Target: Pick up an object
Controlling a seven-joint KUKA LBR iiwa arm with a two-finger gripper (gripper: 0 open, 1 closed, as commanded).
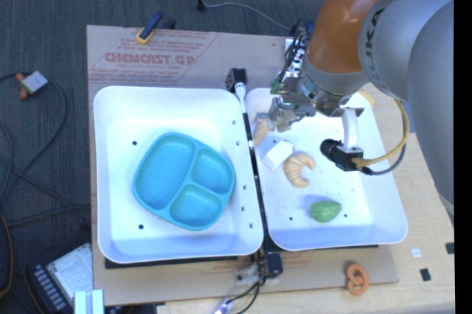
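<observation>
Only readable writing is the red print on the brown board [184,47] under the bins, something like "CHEMCAST GP", a bit blurry so I wouldn't swear to every letter. The left bin [118,113] has a blue divided plate [184,180] with three compartments lying in it. The right bin [383,224] has the pickable stuff: a tan croissant-shaped piece [298,168] curled like a crescent around the middle, a small white block [278,154] touching its upper left, a lumpy green piece [325,211] nearer the front wall, and another tan bit [260,130] right up by the divider between the bins. The gripper [284,117] is down in the far left part of the right bin, just above the white block and beside that tan bit, but honestly I can't tell how its fingers are set, the wrist covers too much. An orange ring-shaped thing [357,278] lies on the board in front of the bins, and a blue and yellow item [150,26] sits at the far edge.
</observation>
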